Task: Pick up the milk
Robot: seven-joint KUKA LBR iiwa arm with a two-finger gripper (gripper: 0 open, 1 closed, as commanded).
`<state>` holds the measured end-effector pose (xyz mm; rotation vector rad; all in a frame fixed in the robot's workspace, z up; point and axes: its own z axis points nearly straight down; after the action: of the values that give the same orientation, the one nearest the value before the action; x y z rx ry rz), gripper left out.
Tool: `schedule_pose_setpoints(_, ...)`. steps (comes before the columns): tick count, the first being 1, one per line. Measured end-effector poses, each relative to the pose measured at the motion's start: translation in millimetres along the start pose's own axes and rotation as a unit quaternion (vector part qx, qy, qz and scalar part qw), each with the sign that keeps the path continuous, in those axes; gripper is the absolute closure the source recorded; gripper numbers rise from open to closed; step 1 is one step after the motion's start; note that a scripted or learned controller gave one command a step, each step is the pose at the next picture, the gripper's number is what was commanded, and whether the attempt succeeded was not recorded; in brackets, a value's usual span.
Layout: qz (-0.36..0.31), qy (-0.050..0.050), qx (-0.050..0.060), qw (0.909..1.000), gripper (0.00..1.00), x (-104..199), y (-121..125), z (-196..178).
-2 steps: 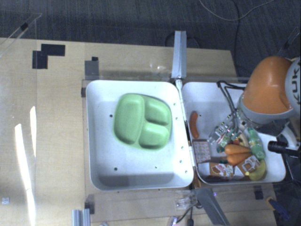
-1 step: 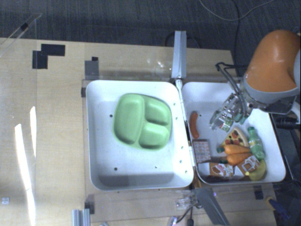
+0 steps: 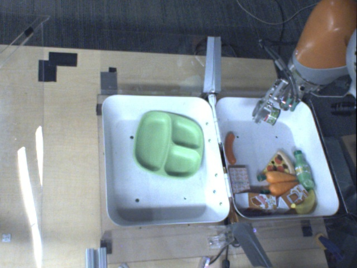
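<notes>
The gripper (image 3: 271, 111) hangs over the far part of the right bin (image 3: 320, 135), near its back wall; whether it is spread or closed cannot be told from here. The milk (image 3: 296, 194) lies well apart from it, at the bin's near right corner, among a carrot (image 3: 280, 177), a banana (image 3: 307, 204) and a green bottle (image 3: 303, 170).
</notes>
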<state>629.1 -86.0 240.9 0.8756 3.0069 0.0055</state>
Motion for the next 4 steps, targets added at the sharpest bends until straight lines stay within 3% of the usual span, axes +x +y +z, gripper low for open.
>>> schedule_pose_setpoints(1,-0.117,0.001,0.000,0.9931,1.00,67,-12,18)
schedule_pose_setpoints(2,-0.203,0.001,0.000,0.9793,1.00,66,-23,47)
schedule_pose_setpoints(3,-0.101,0.001,0.000,0.9949,1.00,31,-25,82)
schedule_pose_setpoints(4,-0.101,-0.001,0.000,0.9949,1.00,-36,-3,-7)
